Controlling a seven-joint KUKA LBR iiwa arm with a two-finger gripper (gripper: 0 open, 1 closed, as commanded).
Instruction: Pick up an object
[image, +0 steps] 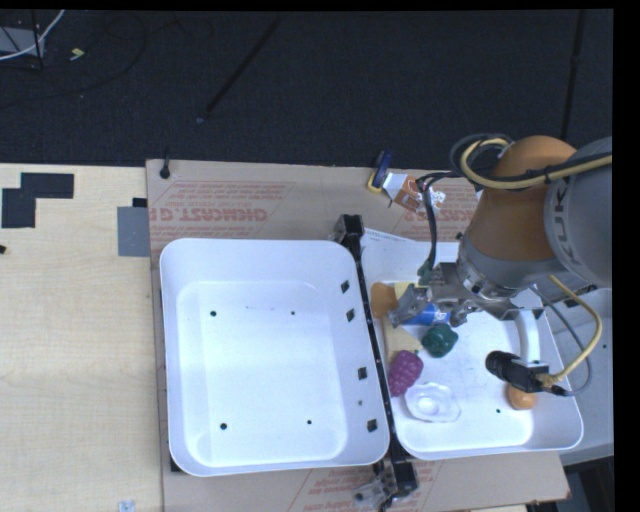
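My fingers (432, 312) hang low in the right bin (560, 432), near its far left corner, but I cannot tell how they stand. Just beside them lies a dark green object (439, 341), with a blue one (437, 316) beneath me. A purple grape bunch (404, 371) lies against the bin's left wall. The left bin (200, 262) sits alongside on the counter (70, 330).

Red print on the cardboard sheet (232, 205) under the bins, upside down; reads roughly "CHEMCAST"; uncertain.

Two white bins (262, 262) (560, 430); one purple grape bunch (404, 371); one green object (438, 341).
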